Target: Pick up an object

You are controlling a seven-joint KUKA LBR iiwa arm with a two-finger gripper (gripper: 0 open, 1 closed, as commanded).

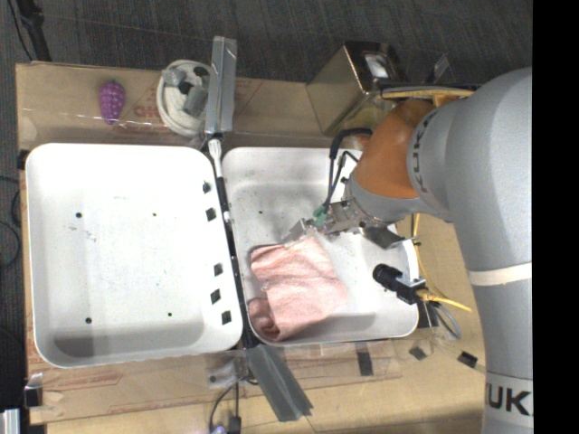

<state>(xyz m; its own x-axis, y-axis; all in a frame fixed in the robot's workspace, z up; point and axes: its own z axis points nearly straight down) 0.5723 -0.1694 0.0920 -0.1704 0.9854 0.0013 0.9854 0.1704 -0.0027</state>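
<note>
Pink cloth: you find it crumpled in the right bin, lower left part, against the front wall.
Gripper: at the cloth's upper edge; you cannot tell its finger state.
Arm: reaches in from your right.

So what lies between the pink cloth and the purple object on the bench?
In the camera view, the left bin, the divider and a white roll lie between the pink cloth and the purple object.
</note>
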